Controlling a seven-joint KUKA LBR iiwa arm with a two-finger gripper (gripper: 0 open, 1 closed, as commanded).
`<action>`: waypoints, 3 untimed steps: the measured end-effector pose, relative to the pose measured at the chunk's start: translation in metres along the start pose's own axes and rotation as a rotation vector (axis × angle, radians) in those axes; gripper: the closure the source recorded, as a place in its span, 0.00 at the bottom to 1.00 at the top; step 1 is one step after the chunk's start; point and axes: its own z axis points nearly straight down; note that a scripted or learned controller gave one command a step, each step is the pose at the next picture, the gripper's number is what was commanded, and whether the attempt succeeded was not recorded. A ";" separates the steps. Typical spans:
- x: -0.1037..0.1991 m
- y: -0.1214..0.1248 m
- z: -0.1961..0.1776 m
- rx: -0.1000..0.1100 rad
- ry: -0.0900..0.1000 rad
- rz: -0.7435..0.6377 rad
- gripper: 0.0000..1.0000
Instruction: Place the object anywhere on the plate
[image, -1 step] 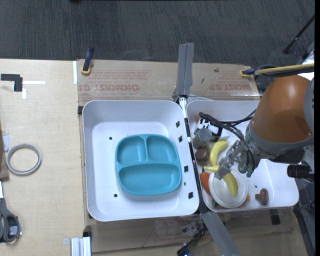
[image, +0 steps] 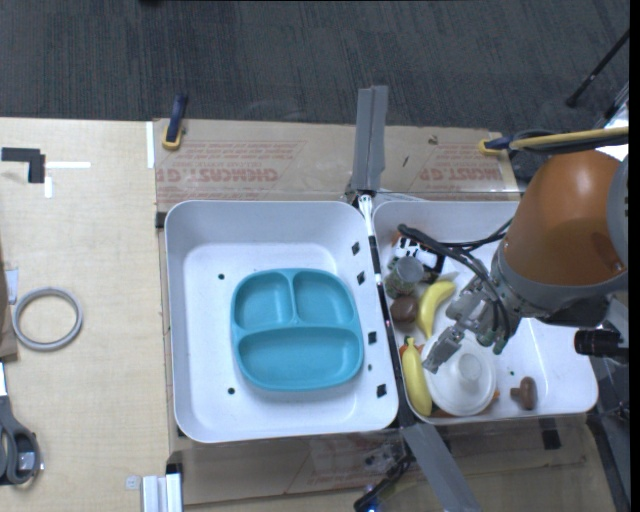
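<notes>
A light blue plate (image: 297, 328) with three compartments lies in the middle of the left bin (image: 190, 300), with nothing on it. My gripper (image: 448, 332) hangs over the left half of the right bin (image: 560, 400), open, with nothing between its fingers. It sits just right of a yellow banana (image: 435, 305) and above a white cup (image: 465, 380). A second banana (image: 415, 378) lies along the bin's left wall. A brown round item (image: 404, 310) and a grey-green item (image: 407, 270) lie beside the bananas.
A small brown piece (image: 522, 392) rests in the right bin's near right part. The wall between the bins (image: 372, 290) separates my gripper from the plate. On the bench at left are a grey ring (image: 45, 318) and scissors (image: 18, 452).
</notes>
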 end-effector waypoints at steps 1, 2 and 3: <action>-0.001 0.001 -0.009 0.000 -0.002 -0.001 1.00; -0.003 0.001 -0.018 0.000 -0.004 -0.002 1.00; -0.052 -0.026 -0.024 -0.001 -0.001 -0.105 1.00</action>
